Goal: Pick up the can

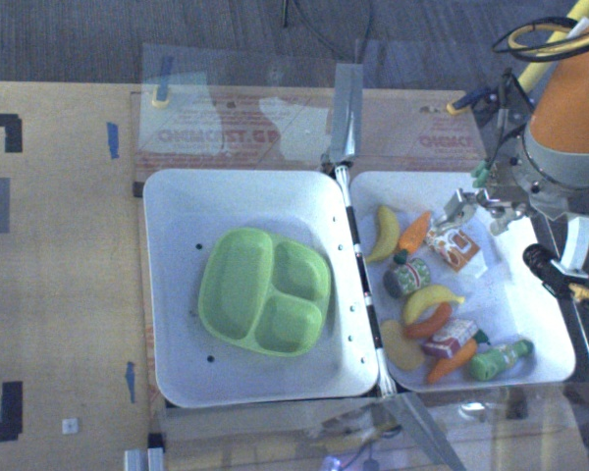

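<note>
One can [406, 276] in right bin, near pincer [473, 207], apart

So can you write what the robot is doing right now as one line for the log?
task: pick up can | gripper: above right bin, holding nothing seen | can: lying in right bin, untouched | green tray: left bin
</note>
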`<state>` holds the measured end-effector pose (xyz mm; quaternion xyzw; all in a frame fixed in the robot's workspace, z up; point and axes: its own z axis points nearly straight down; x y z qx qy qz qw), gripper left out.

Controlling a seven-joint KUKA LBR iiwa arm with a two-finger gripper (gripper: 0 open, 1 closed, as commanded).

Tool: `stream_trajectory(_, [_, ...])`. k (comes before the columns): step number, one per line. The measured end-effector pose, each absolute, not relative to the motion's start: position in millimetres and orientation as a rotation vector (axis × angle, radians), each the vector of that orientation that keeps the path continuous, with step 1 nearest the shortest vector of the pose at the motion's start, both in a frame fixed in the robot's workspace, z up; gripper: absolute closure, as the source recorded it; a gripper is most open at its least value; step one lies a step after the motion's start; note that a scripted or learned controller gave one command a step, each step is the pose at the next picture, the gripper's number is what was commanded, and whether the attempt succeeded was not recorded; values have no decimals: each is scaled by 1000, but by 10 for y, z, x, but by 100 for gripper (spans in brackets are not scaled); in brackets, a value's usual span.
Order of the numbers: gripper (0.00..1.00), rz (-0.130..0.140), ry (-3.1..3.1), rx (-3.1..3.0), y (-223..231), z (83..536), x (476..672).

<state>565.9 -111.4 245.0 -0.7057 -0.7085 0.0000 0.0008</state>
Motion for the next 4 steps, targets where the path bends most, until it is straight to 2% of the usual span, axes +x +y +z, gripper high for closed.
stream_trajectory(1, [0, -31, -2031, -2416, -1061, 1168, 5440])
stream_trajectory(2, [0, -8, -1774, -2600, -1491, 882, 5871])
stream_trajectory(3, [0, -12, -1652, -2673, -2004, 884, 5837])
stream_trajectory(4, [100, -7, -1658, -2676, -2018, 988, 5839])
